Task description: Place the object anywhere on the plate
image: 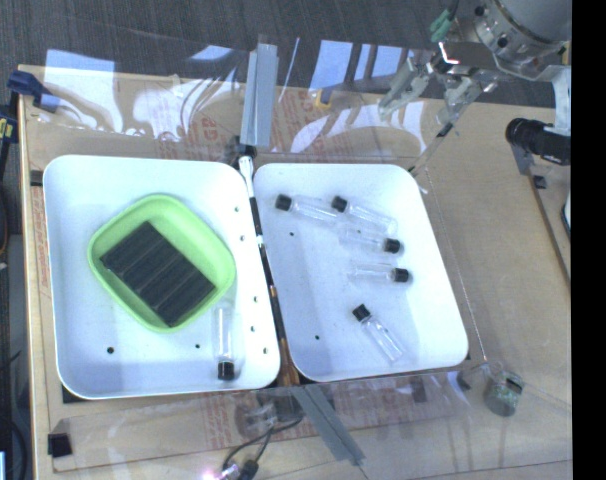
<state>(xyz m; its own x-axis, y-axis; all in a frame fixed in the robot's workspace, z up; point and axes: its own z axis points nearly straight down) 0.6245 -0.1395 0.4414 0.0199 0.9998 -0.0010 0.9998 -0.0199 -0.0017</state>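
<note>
Down at the near edge of the left bin (63, 268), one clear vial with a black cap (224, 343) lies just off the green plate's (118, 230) five o'clock corner, its long axis running twelve to six, cap toward six. It sits on the bin floor, not on the plate, so I read the task as not done for that one. On the plate itself lies a dark ribbed slab (158, 273), tilted corner to corner.

Moving out to the right bin (438, 298), more vials are scattered there: a pair near the far edge (318, 208), one with its cap at three o'clock (368, 238), another just below it (378, 273), and one toward the near side (376, 331), slanting from ten to four.

My gripper (433, 93) hangs up at one o'clock, beyond the far rim of the right bin, nothing between its fingers that I can make out. Whether those fingers are spread or together, I cannot tell against the clutter up there.

Key relation: every vial lies toward seven o'clock from my tool, the right-bin ones nearest. I expect a long reach down and left.
</note>
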